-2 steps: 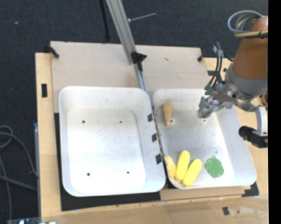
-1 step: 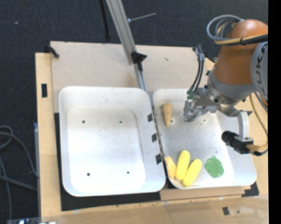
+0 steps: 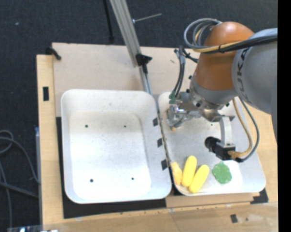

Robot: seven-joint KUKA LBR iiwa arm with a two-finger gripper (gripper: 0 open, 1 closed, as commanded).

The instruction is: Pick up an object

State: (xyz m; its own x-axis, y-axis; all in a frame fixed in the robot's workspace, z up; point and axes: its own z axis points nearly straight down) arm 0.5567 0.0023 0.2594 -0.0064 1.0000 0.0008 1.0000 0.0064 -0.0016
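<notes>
1. The gripper (image 3: 174, 121) hangs low over the right bin (image 3: 246, 178), near that bin's upper left corner; whether it is wide or narrow cannot be told from this angle, and nothing is seen in it.
2. Above it, the grey arm (image 3: 261, 66) with its orange band (image 3: 225, 57) comes in over the right bin's upper half, cables looping around the wrist.
3. Down at the right bin's near edge, two yellow objects (image 3: 194, 174) lie side by side, touching, well apart from the gripper.
4. A small orange piece (image 3: 176, 172) sits just to their left, against the right bin's left wall.
5. A green object (image 3: 222, 173) lies just right of the yellow pair, also by the right bin's near edge.
6. Left of the right bin, touching it, sits the left bin (image 3: 111, 144).
</notes>
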